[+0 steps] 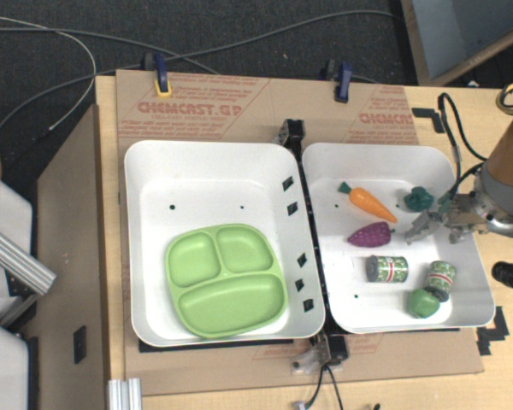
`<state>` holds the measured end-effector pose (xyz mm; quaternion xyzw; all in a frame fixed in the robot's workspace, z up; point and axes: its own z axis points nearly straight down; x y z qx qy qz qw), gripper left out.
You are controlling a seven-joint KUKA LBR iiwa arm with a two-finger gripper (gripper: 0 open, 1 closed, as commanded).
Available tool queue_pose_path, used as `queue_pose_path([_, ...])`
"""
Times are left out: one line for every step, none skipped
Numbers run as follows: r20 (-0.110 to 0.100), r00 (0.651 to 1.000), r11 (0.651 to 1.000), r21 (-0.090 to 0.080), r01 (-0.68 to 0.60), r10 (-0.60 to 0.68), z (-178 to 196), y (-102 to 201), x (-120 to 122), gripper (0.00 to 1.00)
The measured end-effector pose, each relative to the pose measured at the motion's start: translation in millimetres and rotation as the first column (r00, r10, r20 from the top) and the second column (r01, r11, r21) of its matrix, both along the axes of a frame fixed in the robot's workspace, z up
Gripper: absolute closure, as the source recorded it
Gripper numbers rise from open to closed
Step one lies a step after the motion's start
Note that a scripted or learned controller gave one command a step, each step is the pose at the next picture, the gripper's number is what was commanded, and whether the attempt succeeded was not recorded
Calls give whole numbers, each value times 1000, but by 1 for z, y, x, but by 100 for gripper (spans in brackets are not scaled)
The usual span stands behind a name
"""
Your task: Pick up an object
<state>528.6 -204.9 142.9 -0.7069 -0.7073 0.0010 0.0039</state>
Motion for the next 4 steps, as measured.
queue_pose_path([0, 1000, 1000, -1, 0, 0, -53, 1, -1, 0])
queue_pose_path([7, 1000, 1000, -3, 0, 0, -39, 1, 1, 100])
queue_pose_path([13, 1000, 1000, -6, 0, 0, 25, -3, 2, 100])
queue_pose_path([14, 1000, 1000, -7, -2, 2, 79, -3, 3, 100])
